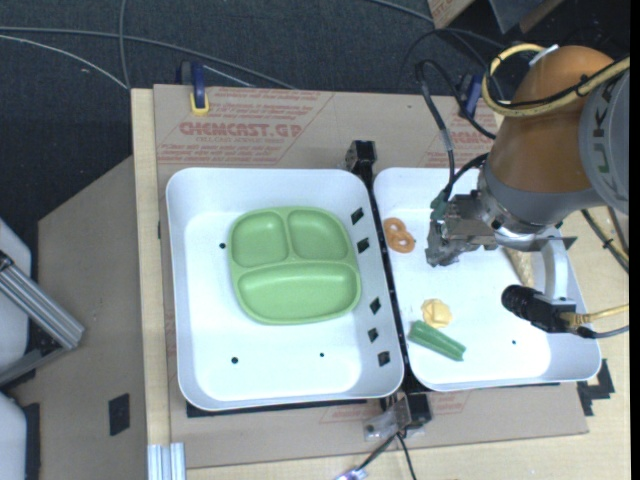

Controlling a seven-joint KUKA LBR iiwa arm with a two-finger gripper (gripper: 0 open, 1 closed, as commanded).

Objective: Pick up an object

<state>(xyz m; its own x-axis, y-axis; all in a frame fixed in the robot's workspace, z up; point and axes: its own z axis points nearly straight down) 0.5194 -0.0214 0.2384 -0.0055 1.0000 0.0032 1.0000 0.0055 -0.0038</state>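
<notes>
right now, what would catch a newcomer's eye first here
The green divided plate in the middle of the left bin, bright against the white. Then the arm's orange band over the right bin, with the gripper low beside a small orange pretzel.

Plate [295,265] in left bin [190,298]; pretzel [398,235] in right bin [480,368].

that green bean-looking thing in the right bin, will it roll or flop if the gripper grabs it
The green pod lies flat and long on the right bin's floor, so it probably rolls sideways if nudged across its length. It looks moulded, likely stiff and light rather than floppy. Its smooth surface may slip between fingers. The yellow piece sits close beside it, so a push could shift both.
</notes>
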